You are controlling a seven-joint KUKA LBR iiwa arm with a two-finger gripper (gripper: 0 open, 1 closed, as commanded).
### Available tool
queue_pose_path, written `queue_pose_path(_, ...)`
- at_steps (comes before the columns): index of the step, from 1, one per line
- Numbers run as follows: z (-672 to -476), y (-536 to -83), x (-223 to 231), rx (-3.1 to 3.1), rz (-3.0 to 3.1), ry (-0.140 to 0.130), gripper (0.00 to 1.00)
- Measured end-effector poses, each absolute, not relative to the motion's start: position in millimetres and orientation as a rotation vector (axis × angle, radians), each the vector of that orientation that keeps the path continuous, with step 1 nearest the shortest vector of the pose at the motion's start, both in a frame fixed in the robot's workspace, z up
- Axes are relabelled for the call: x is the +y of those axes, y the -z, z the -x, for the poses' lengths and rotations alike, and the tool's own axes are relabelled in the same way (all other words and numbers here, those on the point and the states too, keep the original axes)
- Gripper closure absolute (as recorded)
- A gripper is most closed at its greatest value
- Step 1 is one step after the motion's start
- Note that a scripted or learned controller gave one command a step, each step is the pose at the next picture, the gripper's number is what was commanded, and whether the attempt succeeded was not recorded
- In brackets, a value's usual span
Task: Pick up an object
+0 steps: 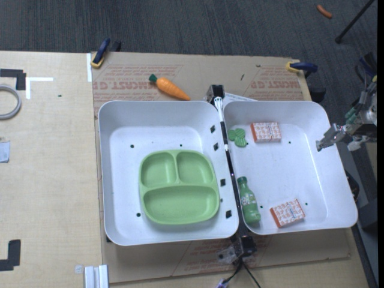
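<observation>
The right bin holds a small green toy near its left wall and a red and white box beside it at the back. A green bottle lies along the left wall near the front, with a second red and white box to its right. My gripper hovers at the right rim of this bin, apart from all of these objects, with nothing seen in it.
The left bin holds a green divided plate. An orange toy carrot lies on the cardboard behind the bins. Clamps sit at the cardboard's back corners. A cable runs off at the front.
</observation>
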State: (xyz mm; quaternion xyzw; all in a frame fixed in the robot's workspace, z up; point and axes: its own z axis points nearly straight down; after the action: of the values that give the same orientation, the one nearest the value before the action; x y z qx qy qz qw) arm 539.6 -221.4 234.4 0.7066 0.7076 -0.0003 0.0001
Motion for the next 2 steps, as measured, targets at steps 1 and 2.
queue_pose_path(1,-572.7,-198,-160,2.158,-2.285,0.002,0.00)
queue_pose_path(2,-616.5,-141,-120,2.278,-2.162,0.001,0.00)
